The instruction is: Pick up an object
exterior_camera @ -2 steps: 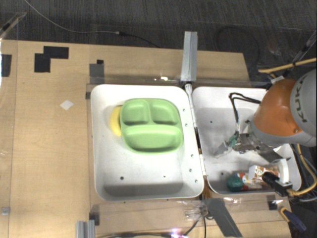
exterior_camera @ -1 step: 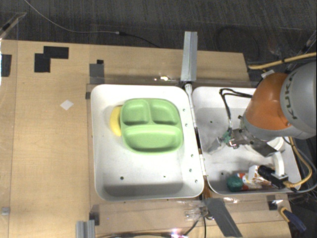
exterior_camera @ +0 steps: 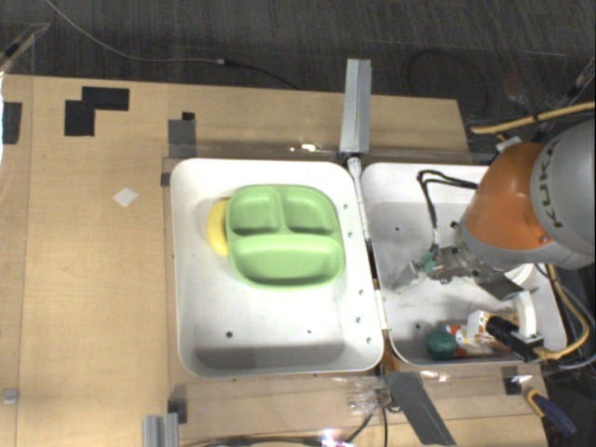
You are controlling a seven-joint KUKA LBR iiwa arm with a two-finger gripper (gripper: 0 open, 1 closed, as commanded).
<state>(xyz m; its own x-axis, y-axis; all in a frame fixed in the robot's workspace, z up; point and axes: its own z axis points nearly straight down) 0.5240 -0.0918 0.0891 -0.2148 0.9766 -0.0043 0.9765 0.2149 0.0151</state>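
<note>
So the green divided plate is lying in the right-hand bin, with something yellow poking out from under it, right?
Not quite. The green divided plate lies in the left bin, not the right one, as the camera view shows. The rest holds: something yellow does poke out from under its left edge.

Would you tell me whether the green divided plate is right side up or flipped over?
Right side up: the green divided plate shows three recessed compartments facing the camera.

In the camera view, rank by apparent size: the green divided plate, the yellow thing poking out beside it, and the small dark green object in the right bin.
1. Green divided plate, largest.
2 and 3. Yellow thing, partly hidden under the plate, and small dark green object: visible parts look alike, unranked.
</note>
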